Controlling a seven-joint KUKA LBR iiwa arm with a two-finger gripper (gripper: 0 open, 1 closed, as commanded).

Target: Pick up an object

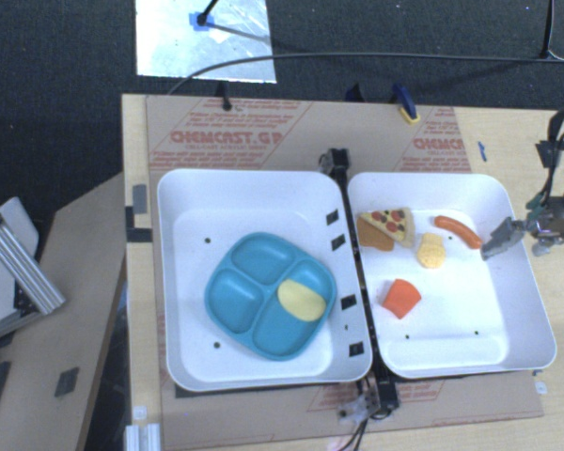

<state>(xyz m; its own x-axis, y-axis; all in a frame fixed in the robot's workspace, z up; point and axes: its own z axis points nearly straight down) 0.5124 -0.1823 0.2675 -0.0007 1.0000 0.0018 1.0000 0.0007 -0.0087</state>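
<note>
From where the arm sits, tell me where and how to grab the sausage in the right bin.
Grip the sausage across its narrow middle, coming straight down from above. It lies flat and slanted, apart from the yellow piece on its left, so the fingers should probably straddle its thin width. The gripper is just beside it.

Worktop (141, 252): printed cardboard sheet (263, 134) covers most of it; left bin (179, 252) and right bin (517, 280) sit touching on the sheet, toward the front edge.
</note>
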